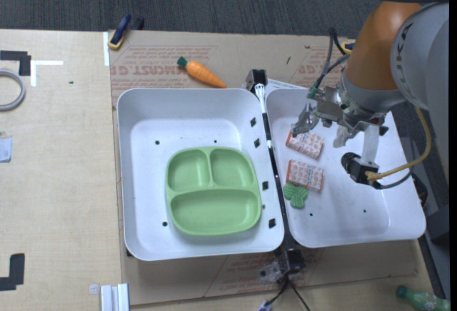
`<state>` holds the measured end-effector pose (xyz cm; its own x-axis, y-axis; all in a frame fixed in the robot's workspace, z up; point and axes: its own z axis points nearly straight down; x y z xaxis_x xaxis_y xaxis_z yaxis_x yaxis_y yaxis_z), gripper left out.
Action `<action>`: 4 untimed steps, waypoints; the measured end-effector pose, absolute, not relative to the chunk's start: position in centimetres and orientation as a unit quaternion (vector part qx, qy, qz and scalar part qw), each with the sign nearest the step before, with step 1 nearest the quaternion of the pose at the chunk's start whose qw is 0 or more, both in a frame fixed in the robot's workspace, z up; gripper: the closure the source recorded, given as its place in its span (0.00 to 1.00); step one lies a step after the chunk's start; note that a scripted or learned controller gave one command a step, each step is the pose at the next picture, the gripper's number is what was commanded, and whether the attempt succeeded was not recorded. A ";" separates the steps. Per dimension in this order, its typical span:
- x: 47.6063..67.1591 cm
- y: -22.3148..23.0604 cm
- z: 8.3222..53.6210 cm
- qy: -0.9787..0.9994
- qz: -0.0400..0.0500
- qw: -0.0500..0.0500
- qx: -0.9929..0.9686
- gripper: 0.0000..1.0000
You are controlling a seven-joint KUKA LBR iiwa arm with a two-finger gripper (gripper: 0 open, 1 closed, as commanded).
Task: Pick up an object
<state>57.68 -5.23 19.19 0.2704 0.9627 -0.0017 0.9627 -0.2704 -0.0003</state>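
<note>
Pincer (312, 119): hanging over the right bin (371, 220), under the grey arm (400, 38); whether its fingers are apart or together cannot be told.

Patterned block (305, 144): just below the pincer, on the bin floor.

Second patterned block (305, 174): further below, beside the first.

Small green item (295, 194): below that, touching the second block.

Green divided plate (213, 190): left of the pincer, in the left bin (143, 131).

Toy carrot (202, 72): up-left of the pincer, on the counter (57, 181).

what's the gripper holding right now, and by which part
It cannot be told. The gripper hangs over the upper patterned block in the right bin, but no object is seen between its fingers.
</note>
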 end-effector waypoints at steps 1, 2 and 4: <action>55.2 -9.4 10.1 0.604 0.000 0.000 0.797 0.00; 64.2 -1.4 19.2 0.634 -0.001 0.000 0.773 0.00; 53.3 -3.6 19.2 0.774 0.000 0.000 0.633 0.00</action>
<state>53.27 -3.62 19.22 -0.1975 0.9803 0.0000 0.9803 0.1975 -0.0007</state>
